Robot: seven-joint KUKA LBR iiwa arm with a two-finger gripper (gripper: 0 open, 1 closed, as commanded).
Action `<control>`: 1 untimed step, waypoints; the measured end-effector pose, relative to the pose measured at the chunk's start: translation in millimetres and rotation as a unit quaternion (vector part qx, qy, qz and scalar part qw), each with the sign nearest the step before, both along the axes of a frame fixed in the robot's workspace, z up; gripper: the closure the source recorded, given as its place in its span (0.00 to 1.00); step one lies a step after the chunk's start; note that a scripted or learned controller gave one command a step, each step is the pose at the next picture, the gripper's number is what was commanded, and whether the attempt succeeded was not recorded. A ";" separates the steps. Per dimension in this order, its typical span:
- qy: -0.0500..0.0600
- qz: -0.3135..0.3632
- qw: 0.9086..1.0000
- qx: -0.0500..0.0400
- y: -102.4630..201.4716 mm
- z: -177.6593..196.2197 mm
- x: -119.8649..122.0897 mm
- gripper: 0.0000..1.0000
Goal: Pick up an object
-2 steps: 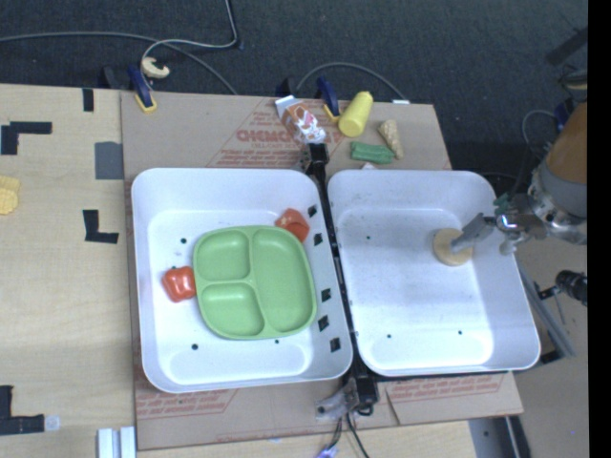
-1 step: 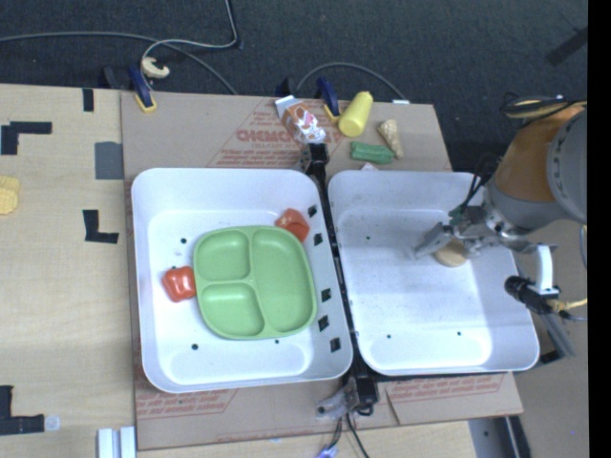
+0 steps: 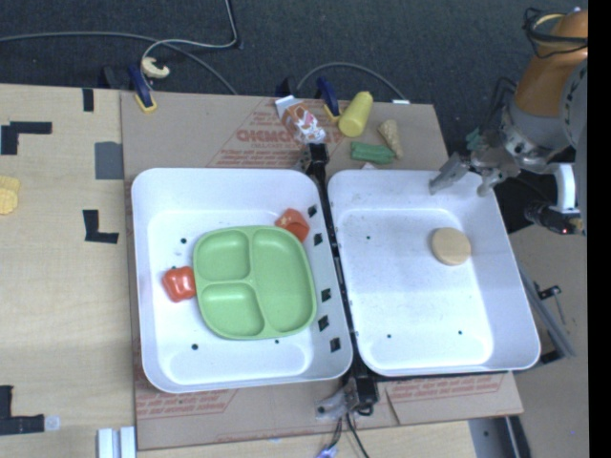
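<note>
We see the claw (image 3: 464, 176) spread wide at the upper right, just above the round cookie (image 3: 451, 246).

Single fixed camera, mounted high above the light wooden table (image 3: 57, 284), looking down at a slant. Far edge of the table and dark floor with cables sit at frame top, near edge at bottom. Both shallow white plastic bins (image 3: 153, 351) fit fully in frame, side by side, mid-distance. Grey arm with orange band (image 3: 558, 55) enters from the frame's upper right, partly cropped.
</note>
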State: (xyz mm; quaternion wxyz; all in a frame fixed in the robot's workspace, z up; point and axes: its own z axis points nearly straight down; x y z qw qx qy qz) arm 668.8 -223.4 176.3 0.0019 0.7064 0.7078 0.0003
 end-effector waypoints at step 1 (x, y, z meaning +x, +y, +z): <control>0.004 -0.001 1.000 0.001 0.1 -71.6 -44.8 0.00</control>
